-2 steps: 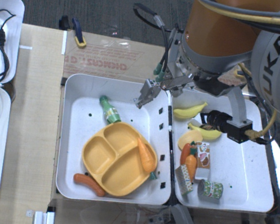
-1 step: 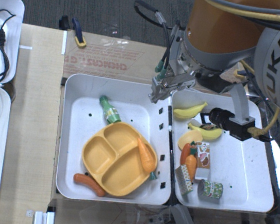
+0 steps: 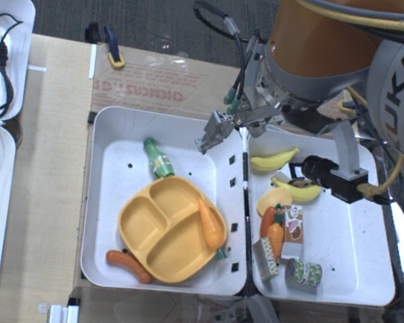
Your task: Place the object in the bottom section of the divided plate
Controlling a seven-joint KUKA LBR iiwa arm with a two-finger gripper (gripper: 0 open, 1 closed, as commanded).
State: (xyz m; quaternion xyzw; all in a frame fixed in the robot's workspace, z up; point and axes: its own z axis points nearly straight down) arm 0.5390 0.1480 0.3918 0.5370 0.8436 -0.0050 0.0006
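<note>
Gripper (image 3: 218, 131) hangs over the left bin's (image 3: 101, 180) far rim, at 12 o'clock from the divided plate (image 3: 169, 227). Fingers spread apart, nothing between them. Plate lies in the left bin. A carrot (image 3: 211, 225) rests across its 3 o'clock rim. Green bottle (image 3: 158, 159) just off the plate at 11 o'clock; sausage (image 3: 129, 264) touching its 7 o'clock edge. Bananas (image 3: 273, 160) in the right bin (image 3: 364, 286).

Light is bright and even from above; my white bins (image 3: 98, 202) glare slightly, shadows are soft, focus mostly sharp.
</note>
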